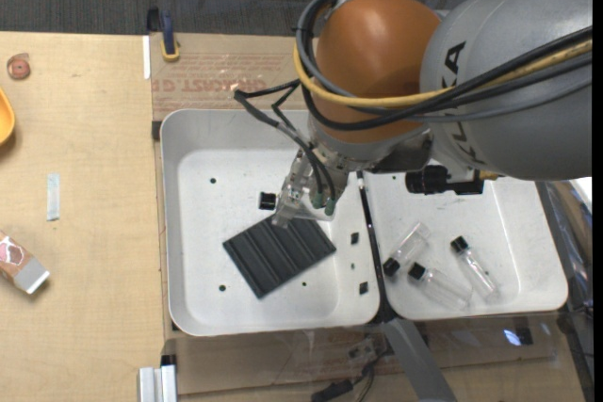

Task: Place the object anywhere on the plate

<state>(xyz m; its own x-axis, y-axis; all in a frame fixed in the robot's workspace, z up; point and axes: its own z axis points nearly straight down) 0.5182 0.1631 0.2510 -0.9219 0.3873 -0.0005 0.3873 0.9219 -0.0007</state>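
I hang over the ridged dark plate (pixel 280 256) in the left bin (pixel 188 202) (can't tell my grip). Next, I let go.

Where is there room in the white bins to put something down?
Left bin: bare floor left of the dark ribbed plate, and along the top wall. It is crowded where the gripper meets the plate's top edge. Right bin: clear vials fill the middle; its right side is bare.

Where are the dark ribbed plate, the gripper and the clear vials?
dark ribbed plate (pixel 279 256), camera view, centre of ribbed top
gripper (pixel 300 202), camera view, its tip
clear vials (pixel 471 266), camera view, body of rightmost vial
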